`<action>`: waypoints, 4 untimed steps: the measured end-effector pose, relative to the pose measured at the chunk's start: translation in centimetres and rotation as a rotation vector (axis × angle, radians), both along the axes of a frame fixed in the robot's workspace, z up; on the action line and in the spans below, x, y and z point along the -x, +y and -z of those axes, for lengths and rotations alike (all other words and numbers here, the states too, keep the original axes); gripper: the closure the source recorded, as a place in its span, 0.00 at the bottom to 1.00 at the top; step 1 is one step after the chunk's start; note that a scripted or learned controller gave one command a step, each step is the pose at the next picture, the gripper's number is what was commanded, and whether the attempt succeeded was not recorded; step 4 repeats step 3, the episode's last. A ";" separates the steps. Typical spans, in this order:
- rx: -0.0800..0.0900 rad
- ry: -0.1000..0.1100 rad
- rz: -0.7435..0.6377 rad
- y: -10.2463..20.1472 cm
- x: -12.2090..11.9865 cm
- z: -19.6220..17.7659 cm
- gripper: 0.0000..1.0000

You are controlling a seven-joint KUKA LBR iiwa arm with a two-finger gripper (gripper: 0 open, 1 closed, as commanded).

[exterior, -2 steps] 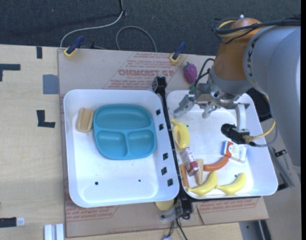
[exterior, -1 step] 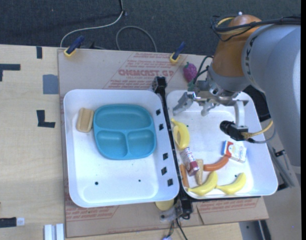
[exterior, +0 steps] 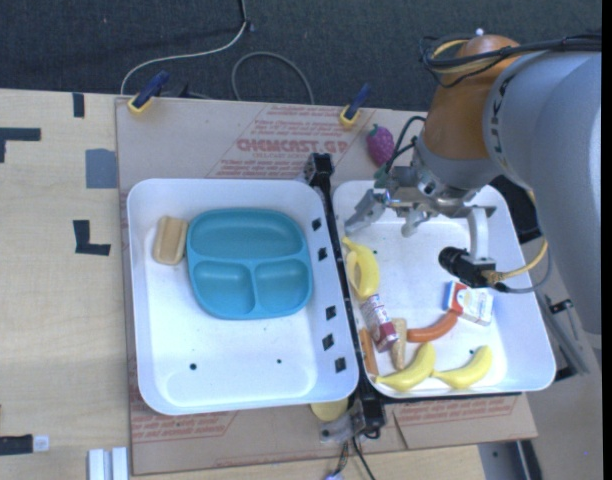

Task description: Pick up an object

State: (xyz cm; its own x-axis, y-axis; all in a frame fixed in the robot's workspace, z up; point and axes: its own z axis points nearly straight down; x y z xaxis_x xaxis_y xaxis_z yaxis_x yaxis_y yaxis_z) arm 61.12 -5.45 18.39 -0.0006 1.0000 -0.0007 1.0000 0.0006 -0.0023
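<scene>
Pincer hovers over the right bin's far-left corner, fingers spread, nothing between them.
Your nearest target is the yellow banana, just below-left of the pincer, long axis running near-to-far along the divider. Right bin count: three bananas, including two at the near edge, one carrot, one small carton, one bottle. Left bin: one blue tray, one sponge.

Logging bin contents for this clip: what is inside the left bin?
The left bin holds a blue divided plate and a tan bread-like piece touching the plate's left edge. Anything under the plate is covered.
</scene>
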 end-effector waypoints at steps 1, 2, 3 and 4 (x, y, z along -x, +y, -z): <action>-0.001 -0.002 -0.001 0.3 -1.6 0.0 0.00; 0.000 0.000 0.000 1.3 -0.3 0.0 0.00; 0.000 -0.003 0.000 -1.2 -3.7 0.0 0.00; 0.000 -0.003 0.000 -1.2 -3.7 0.0 0.00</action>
